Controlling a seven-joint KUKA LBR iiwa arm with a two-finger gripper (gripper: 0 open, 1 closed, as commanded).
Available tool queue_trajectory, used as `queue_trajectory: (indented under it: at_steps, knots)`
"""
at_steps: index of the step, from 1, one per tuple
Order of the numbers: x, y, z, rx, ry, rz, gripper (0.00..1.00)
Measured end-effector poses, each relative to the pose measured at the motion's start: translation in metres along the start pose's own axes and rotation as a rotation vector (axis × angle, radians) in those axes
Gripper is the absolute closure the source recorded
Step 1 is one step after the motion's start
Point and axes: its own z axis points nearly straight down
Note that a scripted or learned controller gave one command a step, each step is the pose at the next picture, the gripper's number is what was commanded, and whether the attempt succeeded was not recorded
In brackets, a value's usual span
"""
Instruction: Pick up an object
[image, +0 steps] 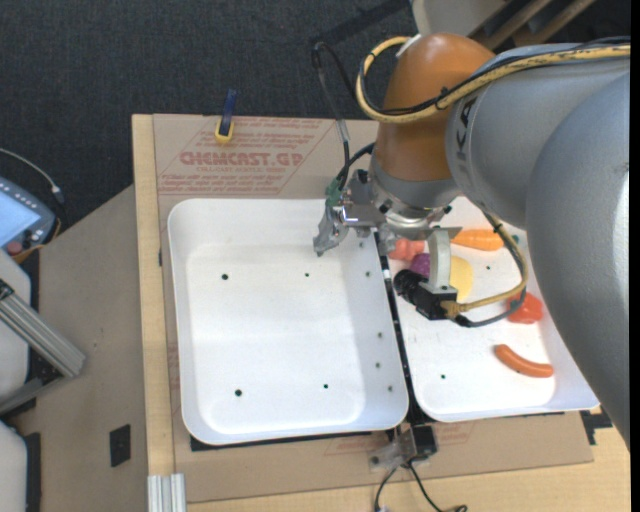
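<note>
You have two white bins side by side: the left bin and the right bin. In the right one you can count several small objects — an orange sausage-shaped piece, an orange carrot-like piece, a yellow block, a magenta bit, a pink bit and an orange-red piece. The gripper hangs over the left bin's back right corner; you cannot tell how its jaws stand. The arm covers part of the right bin.

White bins, orange sausage
</note>
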Motion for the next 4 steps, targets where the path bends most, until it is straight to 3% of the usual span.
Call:
queue_trajectory:
  at_steps: [1,2,3,4]
  knots:
    - [-0.065,-0.036,0.028,0.014,-0.003,0.014,0.0]
    - [-0.013,0.058,-0.058,-0.01,0.001,0.0,0.0]
    - [0.009,0.048,0.08,0.02,-0.002,0.004,0.0]
    - [0.01,-0.012,0.039,0.013,-0.001,0.008,0.0]
